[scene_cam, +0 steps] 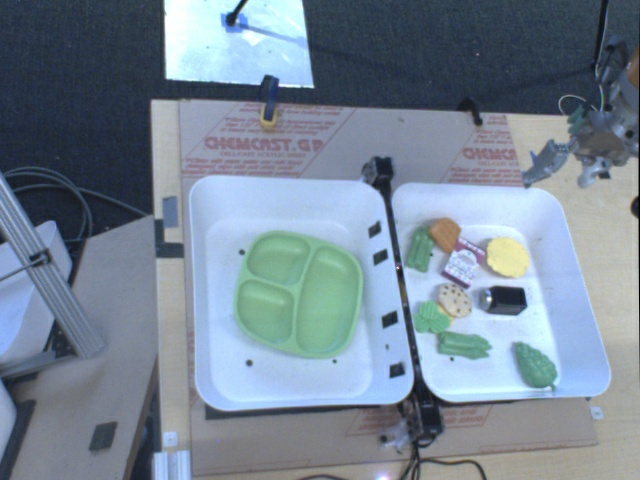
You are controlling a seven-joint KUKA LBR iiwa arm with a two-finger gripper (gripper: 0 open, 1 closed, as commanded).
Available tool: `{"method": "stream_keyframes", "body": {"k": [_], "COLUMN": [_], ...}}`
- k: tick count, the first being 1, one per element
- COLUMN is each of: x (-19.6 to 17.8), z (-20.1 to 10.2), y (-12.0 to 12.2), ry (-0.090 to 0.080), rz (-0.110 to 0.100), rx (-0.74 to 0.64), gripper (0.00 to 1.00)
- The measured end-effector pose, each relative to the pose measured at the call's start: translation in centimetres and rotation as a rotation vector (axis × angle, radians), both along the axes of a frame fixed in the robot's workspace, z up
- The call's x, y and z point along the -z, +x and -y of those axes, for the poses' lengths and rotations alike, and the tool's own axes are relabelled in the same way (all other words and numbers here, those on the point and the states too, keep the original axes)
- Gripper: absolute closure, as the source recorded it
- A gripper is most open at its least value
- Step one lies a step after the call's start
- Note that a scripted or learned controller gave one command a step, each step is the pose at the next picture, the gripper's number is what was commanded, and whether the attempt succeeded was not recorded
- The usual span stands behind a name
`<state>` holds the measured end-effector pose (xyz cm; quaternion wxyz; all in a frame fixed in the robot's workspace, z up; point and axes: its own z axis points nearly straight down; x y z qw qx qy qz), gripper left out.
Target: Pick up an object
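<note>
- We see the gripper [566,158] above the far right corner of the right bin [575,268], off its rim; we cannot tell whether the jaws are open or closed, and nothing shows between them.
- We count nine small toys, all in the right bin: an orange piece [445,234], a yellow disc [507,257], a red-and-white carton [463,265], a cookie [453,300], a black block [505,300] and four green pieces.
- We judge all of them light and stiff; the black block, at the bin's middle, looks easiest, taken across its short flat sides.
- The disc and cookie lie flat, likely slippery to pinch.
- The left bin [215,268] holds one green tray [299,293].
</note>
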<state>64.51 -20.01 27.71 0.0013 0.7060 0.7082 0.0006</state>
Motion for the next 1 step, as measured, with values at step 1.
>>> {"method": "stream_keyframes", "body": {"k": [1], "x": [-24.07], "z": [-2.38], "y": [2.39], "ry": [-0.005], "rz": [0.020], "rx": [-0.005], "gripper": [0.00]}}
